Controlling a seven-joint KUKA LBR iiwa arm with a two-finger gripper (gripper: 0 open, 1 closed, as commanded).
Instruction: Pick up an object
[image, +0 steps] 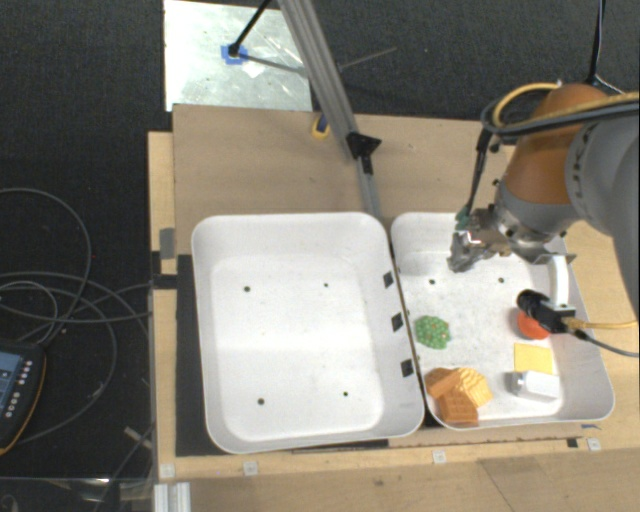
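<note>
Risk: a grasp on nothing, since the gripper (462, 254) sits over bare floor at the upper-left corner of the right bin (475, 300), apart from every piece.
Second risk: scraping the bin wall if lowered there.
Nearest target: green piece (432, 331), mid-left of the same bin, near but not under the claw.
Other targets: orange block (458, 392) and yellow block (533, 357), along the near edge.
Claw opening: cannot tell; too dark and small.
Claw load: nothing seen in it.

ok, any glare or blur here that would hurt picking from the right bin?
Camera view: even, diffuse light, only soft shadows along the right bin walls; green piece and orange block read sharp; end effector slightly soft; glare limited to the shiny panel beyond the bench.
</note>
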